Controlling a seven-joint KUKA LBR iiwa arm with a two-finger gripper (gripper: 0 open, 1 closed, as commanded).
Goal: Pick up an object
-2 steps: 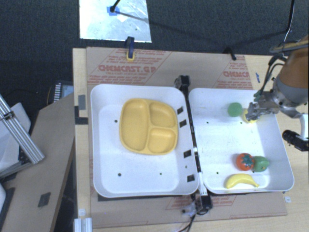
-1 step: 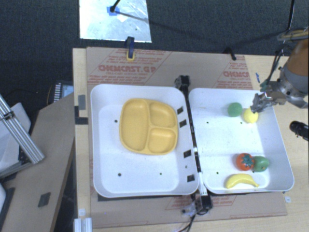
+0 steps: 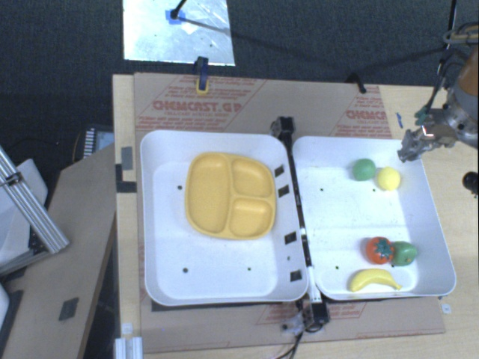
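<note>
The pincer (image 3: 413, 149) hangs over the right bin's (image 3: 329, 200) far right rim, its state impossible to tell. Nearest, inside the bin, lie a green ball (image 3: 364, 170) and, seemingly touching it, a yellow ball (image 3: 388, 179).

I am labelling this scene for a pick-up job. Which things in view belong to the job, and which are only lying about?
Belongs to the job:
- gripper, above the right bin's far edge
- green ball
- yellow ball
- red tomato-like toy
- green toy beside it
- banana
- right bin that holds them

Just lying about:
- yellow divided plate in the left bin
- metal sheet behind the bench
</note>
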